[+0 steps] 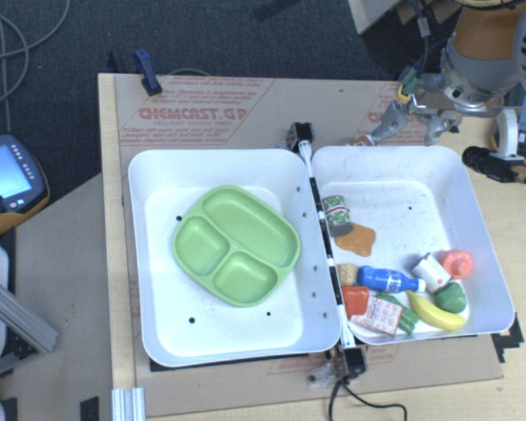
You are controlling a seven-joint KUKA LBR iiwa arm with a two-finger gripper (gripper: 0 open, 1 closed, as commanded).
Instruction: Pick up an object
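I read the pick as not begun: arm (491, 24) sits high at far right, gripper (418, 123) hanging over the far rim of the right bin (403, 169), fingers spread w/ nothing between them. All candidates lie in that bin's near part, well apart from the gripper: banana (434, 311), blue bottle (387, 280), small can (335, 212) by the divider, etc. Left bin (153, 235) holds just a green tray (237, 244). Bench is brown board (193, 108) on dark carpet (70, 24), cables about.
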